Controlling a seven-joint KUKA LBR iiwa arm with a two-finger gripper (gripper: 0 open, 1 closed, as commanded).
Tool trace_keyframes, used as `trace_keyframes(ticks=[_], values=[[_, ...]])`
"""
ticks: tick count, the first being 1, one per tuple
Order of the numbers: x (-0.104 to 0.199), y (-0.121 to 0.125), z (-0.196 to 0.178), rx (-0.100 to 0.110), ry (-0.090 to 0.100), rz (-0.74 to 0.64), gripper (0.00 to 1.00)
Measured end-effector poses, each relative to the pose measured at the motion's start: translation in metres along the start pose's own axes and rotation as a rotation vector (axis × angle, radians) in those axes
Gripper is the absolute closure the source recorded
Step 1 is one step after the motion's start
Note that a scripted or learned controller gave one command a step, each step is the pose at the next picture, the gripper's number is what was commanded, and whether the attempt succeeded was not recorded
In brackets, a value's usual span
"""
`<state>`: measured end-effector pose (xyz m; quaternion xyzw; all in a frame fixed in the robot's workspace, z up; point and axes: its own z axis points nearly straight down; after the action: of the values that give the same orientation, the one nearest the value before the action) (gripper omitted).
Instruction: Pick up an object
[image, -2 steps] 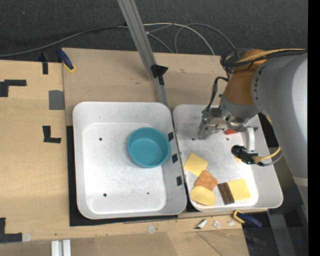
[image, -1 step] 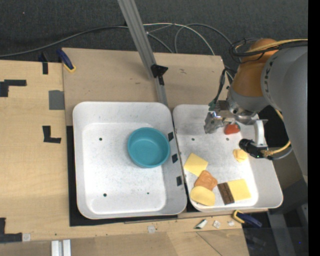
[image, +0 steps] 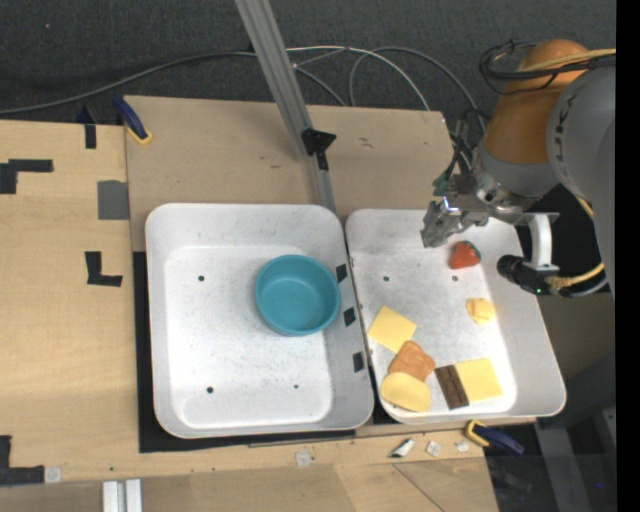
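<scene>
1. Step-wise, I'd call this the approach: the tool (image: 440, 228) hangs over the far end of the right bin (image: 530, 395), just left of a small red object (image: 463, 256), and nothing sits in it that I can see.

2. Tool state: honestly can't tell. It's a dark grey lump from this angle, so whether it's spread or pinched is anyone's guess.

3. Likely target, just my read, is that red object, since it's the closest thing. It lies on the bin floor near the far edge, just beside the tool tip and maybe touching it; too tight to call.

4. Looks of it: small, rounded, reddish-orange, with a paler patch on top. Could be a toy strawberry or tomato, but it's too small to say. Probably a bit rolly.

5. Next move, I reckon: shift slightly right to center over it, then drop straight down and close. Off-center, it'd likely just get nudged away.

6. Other candidates in the same bin: a small yellow piece (image: 480, 310) near the right wall, and a pile of yellow blocks (image: 391, 328) at the near end. The left bin (image: 190, 240) has a blue bowl (image: 296, 294).
</scene>
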<state>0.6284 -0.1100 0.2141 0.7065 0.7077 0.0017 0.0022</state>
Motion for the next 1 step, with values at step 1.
trace_keyframes(ticks=[1], values=[[0.0004,0.0009,-0.0296,0.003,0.001,0.000,1.00]])
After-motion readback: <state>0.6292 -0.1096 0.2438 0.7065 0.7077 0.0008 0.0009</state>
